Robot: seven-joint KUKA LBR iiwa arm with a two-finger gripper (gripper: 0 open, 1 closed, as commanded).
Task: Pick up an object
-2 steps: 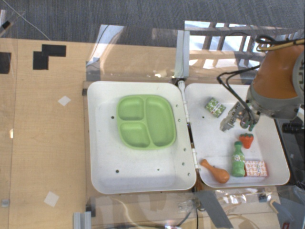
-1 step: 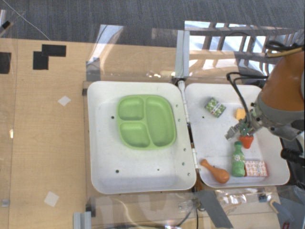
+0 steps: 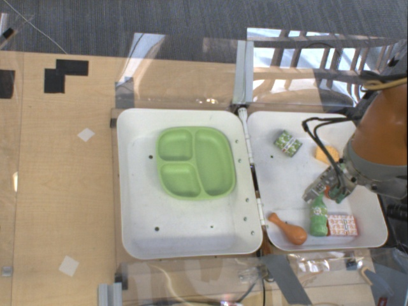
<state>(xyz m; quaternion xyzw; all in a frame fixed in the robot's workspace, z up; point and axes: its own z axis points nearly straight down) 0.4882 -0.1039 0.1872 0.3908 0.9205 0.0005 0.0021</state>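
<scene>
Reaches in from the right edge of the frame, at mid-height. Orange band bulks large at the right, grey wrist section just beneath it, angled down and toward the left. Black cable loops out from the upper side of the wrist toward the centre. Tool [image 3: 326, 189] hangs low at the lower right of the frame, pointing down-left, metal body tilted. Finger spacing too small and cluttered to read.

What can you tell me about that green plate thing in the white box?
The green plate looks like smooth light-green plastic, a rounded rectangle with three sunken sections: two smaller ones on the view's left, one long one on the right. It lies flat, right side up, near the middle of the left bin, resting on the bin's floor. Nothing else touches it.
</scene>
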